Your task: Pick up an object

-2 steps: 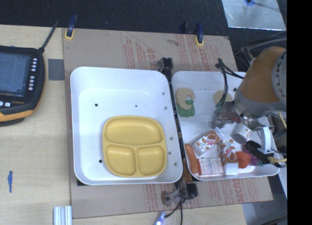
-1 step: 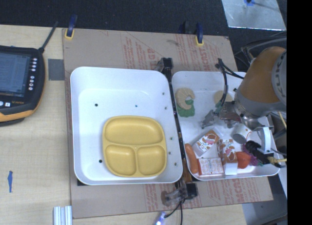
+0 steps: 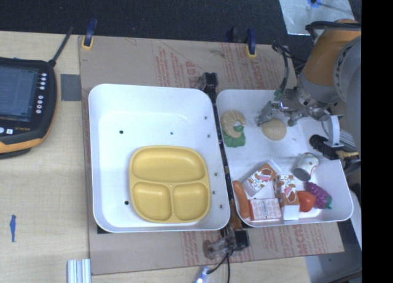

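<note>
With the hand [image 3: 277, 111] low in the right bin [image 3: 245, 100], its grip unreadable from here, just above the tan potato-like lump [image 3: 274, 129], a good grasp likely means centring the lump before lifting straight up.

Right bin's [image 3: 228, 153] front is crowded; its middle floor lies open.
</note>
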Robot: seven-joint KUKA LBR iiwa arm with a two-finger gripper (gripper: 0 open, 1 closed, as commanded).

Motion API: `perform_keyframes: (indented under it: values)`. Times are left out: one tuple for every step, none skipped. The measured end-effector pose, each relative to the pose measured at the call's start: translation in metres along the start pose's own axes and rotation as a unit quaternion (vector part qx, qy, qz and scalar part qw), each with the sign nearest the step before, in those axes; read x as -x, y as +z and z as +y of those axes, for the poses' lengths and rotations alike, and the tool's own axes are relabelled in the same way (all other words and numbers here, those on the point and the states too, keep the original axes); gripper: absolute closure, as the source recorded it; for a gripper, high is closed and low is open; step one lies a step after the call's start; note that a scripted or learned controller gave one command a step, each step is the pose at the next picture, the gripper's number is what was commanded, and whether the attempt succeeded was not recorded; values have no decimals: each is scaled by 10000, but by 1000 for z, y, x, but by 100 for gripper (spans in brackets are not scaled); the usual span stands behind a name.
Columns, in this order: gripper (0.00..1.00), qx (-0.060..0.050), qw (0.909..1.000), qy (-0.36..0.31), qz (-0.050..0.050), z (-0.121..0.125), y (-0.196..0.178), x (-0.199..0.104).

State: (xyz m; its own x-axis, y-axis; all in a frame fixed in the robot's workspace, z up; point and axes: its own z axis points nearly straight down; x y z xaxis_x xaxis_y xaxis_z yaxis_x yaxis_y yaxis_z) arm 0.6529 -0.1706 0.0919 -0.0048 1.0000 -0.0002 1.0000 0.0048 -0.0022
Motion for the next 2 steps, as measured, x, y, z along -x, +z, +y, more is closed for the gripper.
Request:
perform_keyframes:
  values:
    - [100,52,10000,-32,-17,4,-16,0]
    - [100,7,10000,-1,7,-19,-81,-58]
